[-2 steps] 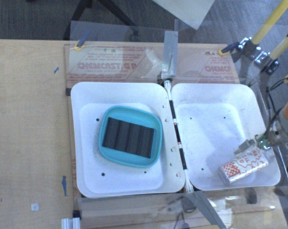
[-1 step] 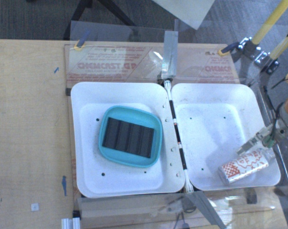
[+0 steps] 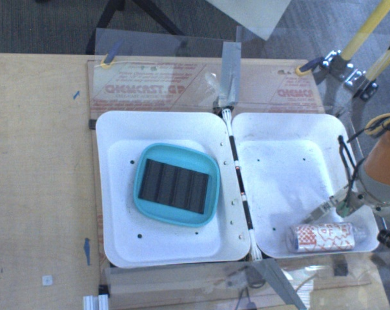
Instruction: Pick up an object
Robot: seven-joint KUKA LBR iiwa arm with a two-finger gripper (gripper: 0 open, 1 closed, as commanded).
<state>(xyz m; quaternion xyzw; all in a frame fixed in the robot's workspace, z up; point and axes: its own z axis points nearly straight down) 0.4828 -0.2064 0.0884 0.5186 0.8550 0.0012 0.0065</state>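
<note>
Item 1: teal dish [image 3: 176, 193], shallow, rectangular with rounded corners, holding a dark grey ribbed insert of parallel bars. Lies flat, slightly rotated, near the centre of the left bin [image 3: 117, 134].

Item 2: cylindrical can [image 3: 322, 236], white wrap with red pattern, grey end cap facing left. Lies on its side, long axis running left to right, against the near edge of the right bin [image 3: 279, 134], toward its right corner.
</note>
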